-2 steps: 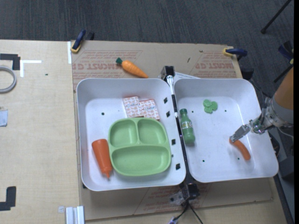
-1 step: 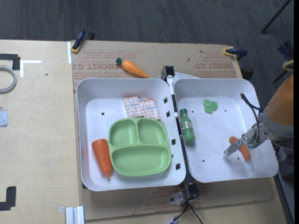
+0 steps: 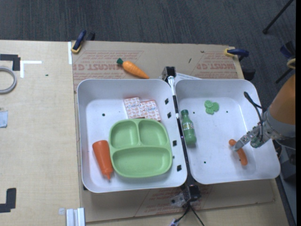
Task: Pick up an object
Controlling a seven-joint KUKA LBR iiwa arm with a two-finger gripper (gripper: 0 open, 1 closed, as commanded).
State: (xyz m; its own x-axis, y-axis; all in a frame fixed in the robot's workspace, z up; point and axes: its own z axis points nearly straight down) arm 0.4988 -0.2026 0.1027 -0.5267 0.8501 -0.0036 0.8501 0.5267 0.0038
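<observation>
I see the gripper (image 3: 241, 144) low over the right bin (image 3: 221, 168), right at a small orange carrot-like piece (image 3: 241, 155) lying near that bin's right wall; I cannot tell how its fingers stand or whether they have it. Left of it a green bottle (image 3: 189, 127) lies by the divider. The left bin (image 3: 89, 173) carries a green divided plate (image 3: 140, 148), an orange bottle (image 3: 103, 158) and a printed packet (image 3: 140, 108). A green clump (image 3: 211, 107) sits farther back. Beyond the bins a toy carrot (image 3: 132, 68) rests on cardboard (image 3: 155, 60).
</observation>
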